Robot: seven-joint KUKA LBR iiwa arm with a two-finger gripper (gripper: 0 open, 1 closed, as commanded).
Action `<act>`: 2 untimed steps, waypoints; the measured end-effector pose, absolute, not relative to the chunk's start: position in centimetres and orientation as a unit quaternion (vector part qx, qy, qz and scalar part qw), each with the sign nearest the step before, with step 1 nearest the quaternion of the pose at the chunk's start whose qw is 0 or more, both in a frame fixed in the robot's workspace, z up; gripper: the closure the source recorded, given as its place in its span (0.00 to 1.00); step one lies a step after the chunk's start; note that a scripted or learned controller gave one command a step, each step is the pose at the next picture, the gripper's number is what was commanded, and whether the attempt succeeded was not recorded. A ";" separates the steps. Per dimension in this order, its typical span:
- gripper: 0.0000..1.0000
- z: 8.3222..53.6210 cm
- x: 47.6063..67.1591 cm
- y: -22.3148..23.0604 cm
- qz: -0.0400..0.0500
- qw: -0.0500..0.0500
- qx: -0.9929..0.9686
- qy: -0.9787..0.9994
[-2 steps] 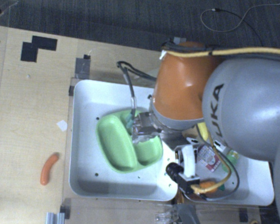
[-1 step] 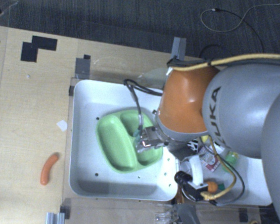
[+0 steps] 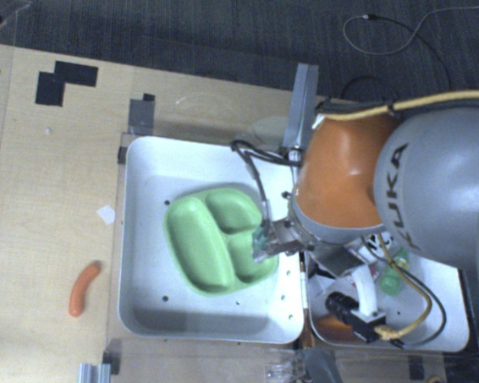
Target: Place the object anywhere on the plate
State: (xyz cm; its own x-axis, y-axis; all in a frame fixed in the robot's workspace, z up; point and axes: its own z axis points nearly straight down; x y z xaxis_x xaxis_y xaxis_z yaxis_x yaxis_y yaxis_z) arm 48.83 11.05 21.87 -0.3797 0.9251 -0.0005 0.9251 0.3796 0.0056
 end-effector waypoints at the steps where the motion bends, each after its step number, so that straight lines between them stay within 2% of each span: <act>1: 1.00 23.3 49.1 19.6 0.002 0.001 0.620 0.784; 2: 1.00 23.7 48.8 17.1 0.002 0.001 0.614 0.789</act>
State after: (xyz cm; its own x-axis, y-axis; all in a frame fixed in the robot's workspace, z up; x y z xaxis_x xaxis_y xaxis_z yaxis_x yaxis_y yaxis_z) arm 48.77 17.14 23.73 -0.2463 0.9692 0.0006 0.9692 0.2463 0.0044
